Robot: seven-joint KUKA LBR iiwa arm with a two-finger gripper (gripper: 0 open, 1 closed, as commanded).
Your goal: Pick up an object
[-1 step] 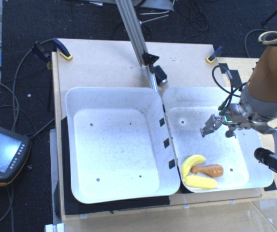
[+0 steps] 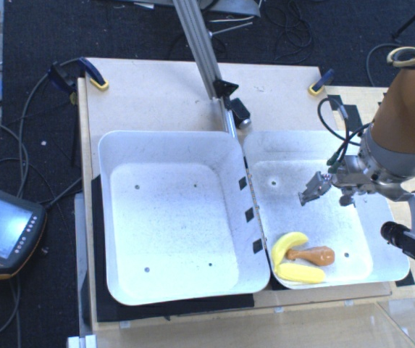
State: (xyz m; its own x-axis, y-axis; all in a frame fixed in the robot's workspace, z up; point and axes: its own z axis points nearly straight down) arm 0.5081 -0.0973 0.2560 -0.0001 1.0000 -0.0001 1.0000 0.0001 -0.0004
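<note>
Overhead view: the pincer (image 2: 313,191) hovers over the right bin (image 2: 279,151), gripping nothing; whether it is spread is unclear. Bananas (image 2: 291,243) and a brown drumstick toy (image 2: 314,255) lie touching at the near edge. Best descent: centred over one item.

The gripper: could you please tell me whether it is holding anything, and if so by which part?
Nothing is held. The gripper hangs above the right bin, apart from the banana and the drumstick.
</note>
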